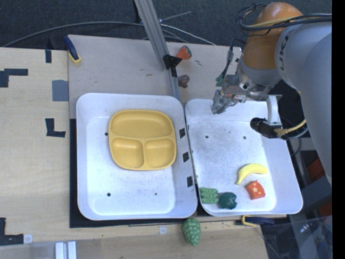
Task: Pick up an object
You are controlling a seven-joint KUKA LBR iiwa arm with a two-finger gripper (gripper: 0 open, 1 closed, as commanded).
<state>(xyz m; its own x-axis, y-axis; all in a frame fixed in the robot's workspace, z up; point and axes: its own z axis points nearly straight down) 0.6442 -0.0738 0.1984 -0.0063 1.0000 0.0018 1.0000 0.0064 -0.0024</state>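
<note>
Wooden table (32, 144) bearing two white bins. Left bin (86, 161) holds a yellow divided plate (143, 139); right bin (280, 161) holds a banana (252, 171), strawberry (255, 190) and green toys (218, 197) near its front edge. Gripper (221, 106) hangs over the right bin's far-left corner; how far its fingers are parted cannot be made out.

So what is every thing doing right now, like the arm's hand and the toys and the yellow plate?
gripper: up over the far edge of the right bin, nothing seen between its fingers
yellow plate: lying flat in the left bin, compartments bare
banana: lying in the right bin
red toy: lying beside the banana
green toys: at the right bin's near edge
green bunch: on the bench, outside the bins
</note>
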